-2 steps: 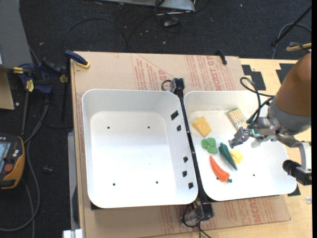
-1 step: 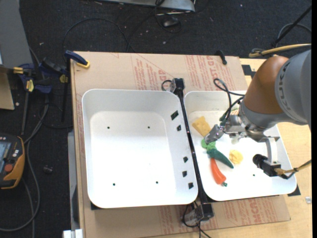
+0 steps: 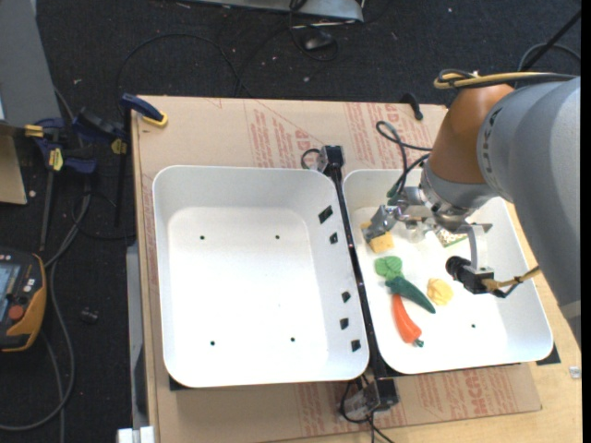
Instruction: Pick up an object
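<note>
My gripper (image 3: 395, 221) hangs low over the back left part of the right bin (image 3: 517, 326), at the end of the grey arm with its orange band (image 3: 471, 141). A small yellow block (image 3: 379, 243) lies just below and left of the gripper, close to it or touching; I cannot tell which. Further forward lie a light green leafy piece (image 3: 389, 267), a dark green pod (image 3: 413, 294), an orange carrot (image 3: 404, 320) and a pale yellow lump (image 3: 440, 291). A small speckled tile (image 3: 452, 238) peeks out to the right of the gripper.
The left bin (image 3: 185, 192) stands beside the right one, with a black divider rail (image 3: 346, 266) between them. Both rest on a cardboard-covered bench (image 3: 249, 127). Blue and yellow clamps (image 3: 74, 137) and cables lie off the bench at the left.
</note>
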{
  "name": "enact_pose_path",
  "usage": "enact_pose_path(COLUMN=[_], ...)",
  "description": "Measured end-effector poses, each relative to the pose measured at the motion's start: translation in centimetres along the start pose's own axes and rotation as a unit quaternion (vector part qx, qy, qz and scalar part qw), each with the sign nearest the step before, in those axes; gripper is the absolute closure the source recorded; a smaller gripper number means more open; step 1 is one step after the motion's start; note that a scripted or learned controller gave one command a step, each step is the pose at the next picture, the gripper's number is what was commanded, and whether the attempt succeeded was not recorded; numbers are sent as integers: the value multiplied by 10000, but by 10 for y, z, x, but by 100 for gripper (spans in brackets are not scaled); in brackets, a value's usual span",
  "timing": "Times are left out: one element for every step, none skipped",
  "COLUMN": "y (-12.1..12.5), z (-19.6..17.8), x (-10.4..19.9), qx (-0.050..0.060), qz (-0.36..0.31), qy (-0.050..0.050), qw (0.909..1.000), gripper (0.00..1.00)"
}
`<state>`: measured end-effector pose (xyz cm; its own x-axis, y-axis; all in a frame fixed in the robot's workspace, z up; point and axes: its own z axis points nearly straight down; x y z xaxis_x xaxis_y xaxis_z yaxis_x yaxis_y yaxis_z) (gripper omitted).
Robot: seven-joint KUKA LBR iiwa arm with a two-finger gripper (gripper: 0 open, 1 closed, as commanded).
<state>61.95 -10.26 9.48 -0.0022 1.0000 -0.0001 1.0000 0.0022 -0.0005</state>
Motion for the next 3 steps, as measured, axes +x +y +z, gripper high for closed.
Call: enact_pose_path(y=[21,5,-70], z=[-13,-43,3], x=[-40,8,-10], qx=[-6,-17,30], qz=[19,-6,27], qy=[-5,5,4], qw=[10000,10000,10000], gripper=[0,0,0])
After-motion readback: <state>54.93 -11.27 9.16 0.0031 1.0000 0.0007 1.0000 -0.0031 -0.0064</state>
